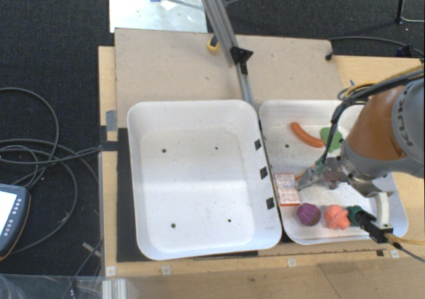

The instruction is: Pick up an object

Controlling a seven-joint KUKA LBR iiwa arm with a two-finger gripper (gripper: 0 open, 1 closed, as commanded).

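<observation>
Orange-banded arm at right of frame, claw (307, 179) spread narrowly, holding nothing, over right bin (279, 113), beside card (285, 189).

The grey arm (398, 138) reached in from the right, its orange band bulging above the wrist. It bent low, and the gripper (307, 179) pointed leftward, its thin metal fingers (303, 185) splayed slightly apart.

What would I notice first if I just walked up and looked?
Probably the big grey arm with its orange band, reaching into the right bin. Its tool hangs just beside a small red-and-white card. Along that bin's near edge sit a purple ball and an orange-pink toy.
</observation>
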